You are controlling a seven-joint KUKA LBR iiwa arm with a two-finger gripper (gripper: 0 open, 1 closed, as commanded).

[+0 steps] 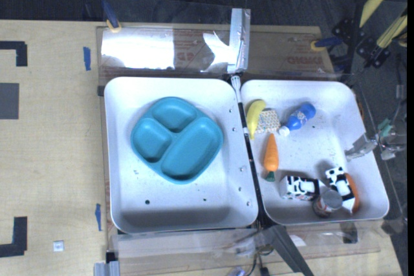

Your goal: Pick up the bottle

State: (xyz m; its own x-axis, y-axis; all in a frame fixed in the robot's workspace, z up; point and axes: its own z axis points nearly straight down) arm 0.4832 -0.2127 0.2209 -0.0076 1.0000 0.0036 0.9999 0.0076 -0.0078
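A small blue bottle [299,116] with a white lower part lies on its side in the back middle of the right bin [304,220]. It is tilted, with its blue end toward the back right. Just to its left lie a beige textured piece [268,120] and a yellow banana [254,114]. Nothing touches the bottle from above.
An orange carrot [270,153] lies in front of the bottle. Black-and-white cow-patterned items [300,186] [337,179] and a small round can [326,203] crowd the bin's front right. The left bin [116,158] holds a blue divided plate [176,138]. A metal fitting [363,146] sits at the right rim.
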